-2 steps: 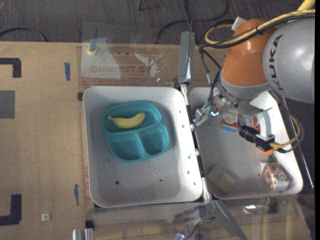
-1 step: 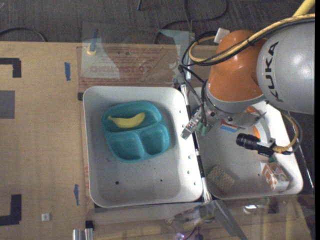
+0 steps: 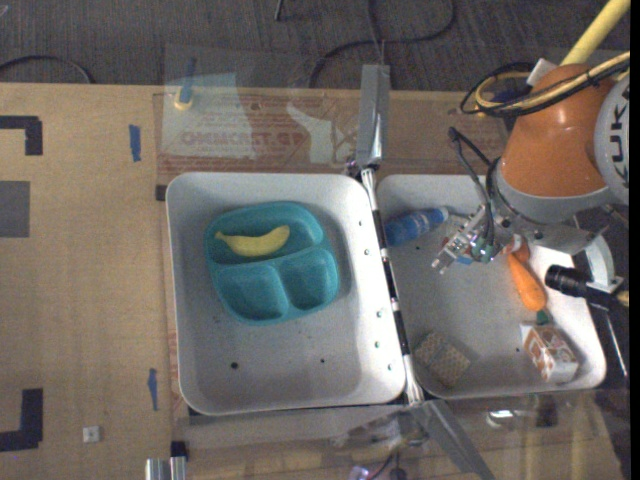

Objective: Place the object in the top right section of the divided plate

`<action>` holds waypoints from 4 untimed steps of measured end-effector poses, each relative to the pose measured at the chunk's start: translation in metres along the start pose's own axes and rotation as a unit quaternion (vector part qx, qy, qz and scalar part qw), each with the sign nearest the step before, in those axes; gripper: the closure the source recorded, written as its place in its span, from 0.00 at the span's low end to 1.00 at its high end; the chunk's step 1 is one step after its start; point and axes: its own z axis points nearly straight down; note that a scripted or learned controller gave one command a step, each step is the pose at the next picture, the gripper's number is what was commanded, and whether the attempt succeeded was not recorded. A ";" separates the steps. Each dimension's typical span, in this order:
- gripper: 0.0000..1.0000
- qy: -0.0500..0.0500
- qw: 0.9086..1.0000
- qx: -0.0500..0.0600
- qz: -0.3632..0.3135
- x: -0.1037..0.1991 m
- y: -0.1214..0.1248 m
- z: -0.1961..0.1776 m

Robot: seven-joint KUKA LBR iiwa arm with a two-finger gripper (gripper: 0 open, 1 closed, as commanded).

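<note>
Two white bins are seen side by side on the bench. In the left bin (image 3: 200, 358) a teal divided plate (image 3: 272, 261) lies with one long section along its far side and two smaller sections on its near side. A yellow banana (image 3: 253, 240) rests in the long far section, toward its left end.

The right bin (image 3: 470, 318) carries the loose things: a blue bottle (image 3: 415, 225) lying on its side near the dividing wall, an orange carrot (image 3: 527, 284) toward the right, a small brown pad (image 3: 442, 358) at the near edge, and a small printed box (image 3: 550, 353) in the near right corner.

The gripper (image 3: 462, 247) is held low over the right bin, between the bottle and the carrot, just beside the bottle's cap end. Nothing is seen between its fingers, and whether they are spread or closed cannot be told from this slanted view.

The step in hand is judged to be the pick, not the placing: the arm is over the source bin and well apart from the plate. Which object is meant is not fixed by the task; the bottle and the carrot lie nearest. For the next move, a descent onto one of these and a firm closure are called for, then a lift and a carry leftward over the dividing wall to the plate's far right part, beside the banana's free end.
</note>
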 end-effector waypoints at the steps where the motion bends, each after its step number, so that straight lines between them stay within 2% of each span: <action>1: 0.00 0.000 1.000 0.000 0.000 0.000 0.000 0.000; 2: 0.00 0.002 0.989 0.001 0.151 0.003 -0.073 0.002; 3: 0.00 0.000 0.953 0.001 0.301 0.031 0.021 0.001; 4: 0.00 0.000 0.906 0.002 0.424 0.032 0.041 -0.005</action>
